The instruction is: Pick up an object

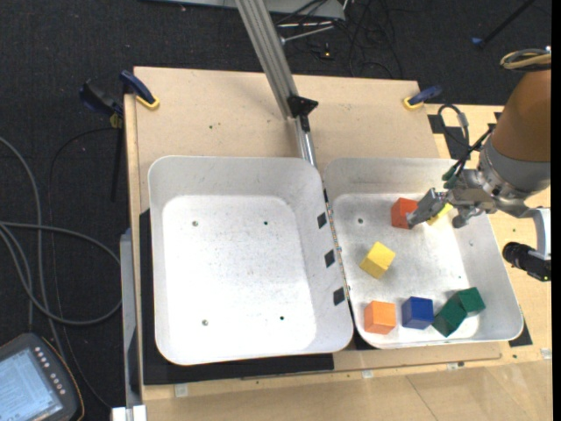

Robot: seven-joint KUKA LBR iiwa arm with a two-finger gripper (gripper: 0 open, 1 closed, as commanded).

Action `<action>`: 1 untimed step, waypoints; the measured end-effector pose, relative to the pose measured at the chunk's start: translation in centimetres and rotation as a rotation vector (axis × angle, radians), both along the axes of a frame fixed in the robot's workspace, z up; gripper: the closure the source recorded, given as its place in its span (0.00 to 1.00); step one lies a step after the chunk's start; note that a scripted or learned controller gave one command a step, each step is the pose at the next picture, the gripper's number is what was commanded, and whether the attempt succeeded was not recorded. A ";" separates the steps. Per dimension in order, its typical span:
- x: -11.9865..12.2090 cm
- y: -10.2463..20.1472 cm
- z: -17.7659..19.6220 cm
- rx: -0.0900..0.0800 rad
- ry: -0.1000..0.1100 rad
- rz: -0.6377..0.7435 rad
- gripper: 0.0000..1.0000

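Observation:
My gripper (444,210) hangs over the back right part of the right bin (491,261), open, with its fingers spread apart. A red block (403,211) lies just left of the left fingertip, close to it or touching it. A small yellow sliver shows between the fingers; I cannot tell what it is. A yellow block (379,259) lies in the bin's middle. Along the front wall sit an orange block (379,316), a blue block (418,311) and two green blocks (472,301), (449,317).
The left bin (166,235) stands beside the right one, their walls meeting at the centre. A slanted metal pole (267,46) comes down to the back of the bins. Clamps sit at the bench's back corners.

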State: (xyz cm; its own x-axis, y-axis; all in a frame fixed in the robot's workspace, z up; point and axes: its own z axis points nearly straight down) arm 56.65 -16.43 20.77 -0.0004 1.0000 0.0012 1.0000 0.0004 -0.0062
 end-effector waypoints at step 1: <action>0.7 -0.4 -4.8 -0.001 -0.001 -0.001 0.00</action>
State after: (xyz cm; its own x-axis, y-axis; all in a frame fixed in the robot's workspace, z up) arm 57.31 -16.85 15.92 0.0007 1.0000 0.0005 1.0000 -0.0007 -0.0049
